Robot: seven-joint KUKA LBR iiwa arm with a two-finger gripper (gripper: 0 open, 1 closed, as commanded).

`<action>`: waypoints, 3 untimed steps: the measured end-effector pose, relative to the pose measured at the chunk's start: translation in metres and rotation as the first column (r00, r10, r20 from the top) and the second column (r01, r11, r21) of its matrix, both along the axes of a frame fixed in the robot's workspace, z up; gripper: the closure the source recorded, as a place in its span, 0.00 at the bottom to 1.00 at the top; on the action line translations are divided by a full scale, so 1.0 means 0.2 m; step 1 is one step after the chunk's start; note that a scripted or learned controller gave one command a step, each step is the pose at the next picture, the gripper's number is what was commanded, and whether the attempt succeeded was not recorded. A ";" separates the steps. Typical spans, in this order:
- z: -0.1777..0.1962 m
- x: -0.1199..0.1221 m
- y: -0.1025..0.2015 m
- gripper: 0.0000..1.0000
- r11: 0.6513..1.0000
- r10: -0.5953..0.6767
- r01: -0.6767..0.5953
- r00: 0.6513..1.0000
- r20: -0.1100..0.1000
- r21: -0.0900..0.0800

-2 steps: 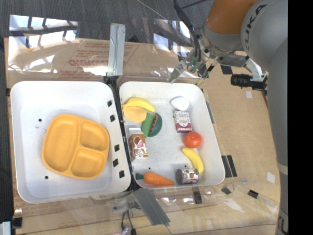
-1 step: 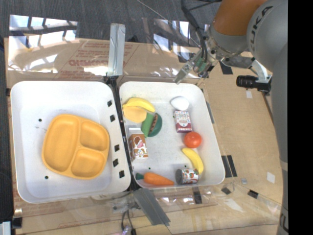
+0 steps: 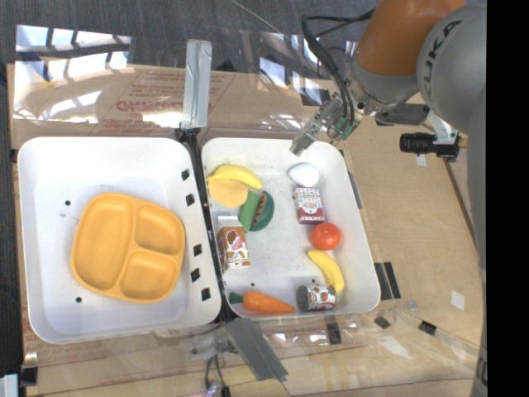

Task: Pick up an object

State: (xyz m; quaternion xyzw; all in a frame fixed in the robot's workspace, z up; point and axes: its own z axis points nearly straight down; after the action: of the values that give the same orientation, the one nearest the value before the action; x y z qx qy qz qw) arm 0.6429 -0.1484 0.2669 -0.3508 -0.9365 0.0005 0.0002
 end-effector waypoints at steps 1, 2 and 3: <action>0.00 0.00 0.00 0.00 1.000 0.001 -0.001 1.000 0.000 0.000; -0.18 -0.26 -0.29 0.00 0.999 0.036 -0.036 0.999 -0.002 -0.002; -0.78 -0.29 -0.30 0.00 0.998 0.062 -0.062 0.998 -0.002 0.001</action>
State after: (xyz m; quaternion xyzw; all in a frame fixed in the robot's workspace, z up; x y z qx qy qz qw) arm 0.5859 -0.2085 0.1106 -0.3216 -0.9469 0.0003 0.0015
